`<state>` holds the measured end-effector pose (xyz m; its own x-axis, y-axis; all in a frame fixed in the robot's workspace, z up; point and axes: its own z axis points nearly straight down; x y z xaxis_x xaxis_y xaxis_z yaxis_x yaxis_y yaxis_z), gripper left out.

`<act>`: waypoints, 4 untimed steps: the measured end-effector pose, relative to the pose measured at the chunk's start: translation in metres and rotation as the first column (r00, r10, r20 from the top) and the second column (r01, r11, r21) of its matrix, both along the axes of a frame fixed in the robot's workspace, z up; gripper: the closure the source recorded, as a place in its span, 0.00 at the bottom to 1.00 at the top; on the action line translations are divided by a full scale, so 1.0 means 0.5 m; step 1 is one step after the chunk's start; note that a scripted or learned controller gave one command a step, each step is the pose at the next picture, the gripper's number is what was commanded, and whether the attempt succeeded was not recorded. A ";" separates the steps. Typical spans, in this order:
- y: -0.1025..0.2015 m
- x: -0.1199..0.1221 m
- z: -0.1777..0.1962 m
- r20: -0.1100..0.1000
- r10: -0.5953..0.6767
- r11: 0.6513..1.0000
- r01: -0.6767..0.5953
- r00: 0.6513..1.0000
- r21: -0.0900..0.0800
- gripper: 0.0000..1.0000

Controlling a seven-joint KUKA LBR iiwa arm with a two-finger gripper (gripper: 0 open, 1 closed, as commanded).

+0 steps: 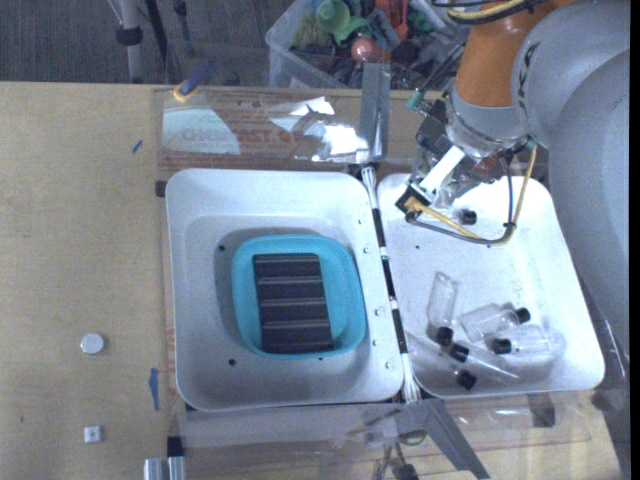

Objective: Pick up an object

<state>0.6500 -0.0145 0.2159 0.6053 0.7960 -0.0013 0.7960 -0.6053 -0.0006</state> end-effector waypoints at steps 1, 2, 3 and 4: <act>-0.101 -0.005 0.029 0.001 -0.231 0.973 0.231 0.973 -0.001 1.00; -0.160 -0.020 -0.254 -0.004 -0.335 0.942 0.335 0.942 0.001 1.00; 0.000 -0.013 -0.063 -0.001 -0.528 0.849 0.528 0.849 0.000 1.00; 0.001 -0.013 -0.045 -0.002 -0.524 0.852 0.524 0.852 -0.001 1.00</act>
<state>0.6434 -0.0139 0.1935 0.9328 0.3605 -0.0034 0.3605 -0.9328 -0.0012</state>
